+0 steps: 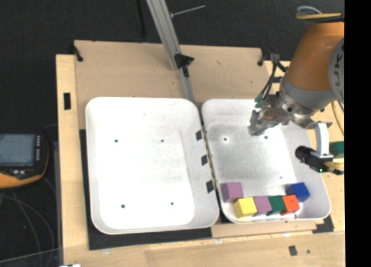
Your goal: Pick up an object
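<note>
Several small blocks lie along the near edge of the right bin [243, 115]: a purple block [233, 190], a yellow block [245, 207], a mauve block [262, 204], a green block [277, 203], an orange block [290, 203] and a blue block [298, 190]. My gripper [258, 124] hangs over the far part of the right bin, well away from the blocks. Nothing shows beneath it.
The left bin [93, 144] lies beside the right one on the wooden bench. A slanted metal pole [165, 28] rises from behind the bins. A grey device [20, 153] sits off the bench at the left.
</note>
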Available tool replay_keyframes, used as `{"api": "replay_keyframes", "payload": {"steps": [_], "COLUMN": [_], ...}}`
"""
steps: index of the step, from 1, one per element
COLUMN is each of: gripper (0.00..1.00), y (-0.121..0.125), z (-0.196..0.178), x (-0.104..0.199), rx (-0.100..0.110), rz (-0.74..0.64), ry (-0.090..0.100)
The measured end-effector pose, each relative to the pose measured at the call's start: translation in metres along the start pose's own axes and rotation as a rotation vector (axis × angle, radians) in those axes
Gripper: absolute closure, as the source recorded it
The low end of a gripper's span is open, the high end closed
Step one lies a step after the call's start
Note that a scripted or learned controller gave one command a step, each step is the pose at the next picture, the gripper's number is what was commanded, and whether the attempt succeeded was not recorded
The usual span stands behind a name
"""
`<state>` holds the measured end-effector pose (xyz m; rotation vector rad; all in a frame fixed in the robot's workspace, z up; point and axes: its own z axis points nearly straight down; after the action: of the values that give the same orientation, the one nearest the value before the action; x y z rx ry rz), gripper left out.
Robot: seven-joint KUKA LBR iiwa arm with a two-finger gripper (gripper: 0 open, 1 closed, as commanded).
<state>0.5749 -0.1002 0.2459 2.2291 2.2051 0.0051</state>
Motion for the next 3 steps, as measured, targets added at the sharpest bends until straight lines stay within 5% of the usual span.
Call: {"api": "replay_keyframes", "payload": {"steps": [1,2,3], "gripper": [1.0,1.0,1.0], "y": [-0.02,-0.007,-0.018], "z": [0.051,0.017,0.014], "x": [0.103,0.159,0.172], "rx": [0.011,0.003,0.008], "rz": [-0.02,-0.019,-0.016], "ry": [0.005,0.004,0.003]}}
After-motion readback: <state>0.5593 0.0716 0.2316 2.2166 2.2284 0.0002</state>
